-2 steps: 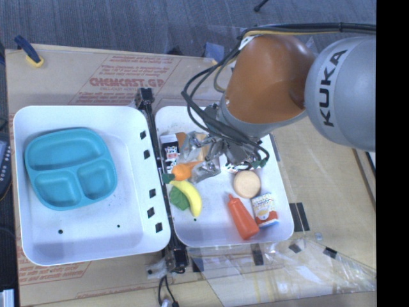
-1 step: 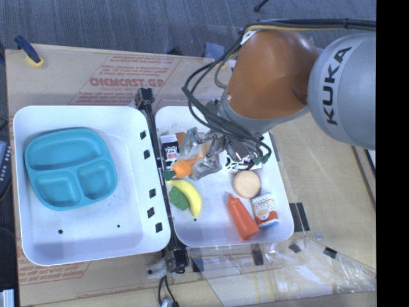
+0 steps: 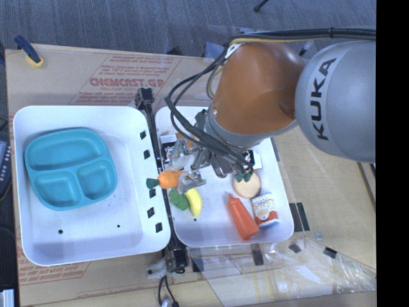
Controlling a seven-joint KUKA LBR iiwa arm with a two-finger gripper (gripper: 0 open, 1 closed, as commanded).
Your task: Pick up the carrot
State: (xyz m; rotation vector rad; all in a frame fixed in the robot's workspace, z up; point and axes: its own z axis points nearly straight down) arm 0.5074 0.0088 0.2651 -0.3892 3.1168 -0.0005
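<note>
The carrot (image 3: 167,180) is small and orange with a green top pointing left. It is at the left edge of the right bin (image 3: 281,197), close against the wall between the two bins. My gripper (image 3: 183,170) reaches down from the big orange and grey wrist, and its tip is right beside the carrot, touching or nearly touching its right end. The wrist and cables hide most of the gripper's upper part.
A yellow banana (image 3: 193,203) and a green item (image 3: 177,200) lie just below the carrot. A red bottle (image 3: 241,217), a round tan biscuit (image 3: 246,185) and a small can (image 3: 264,210) share the right bin. A blue divided tray (image 3: 69,167) sits in the left bin (image 3: 89,242).
</note>
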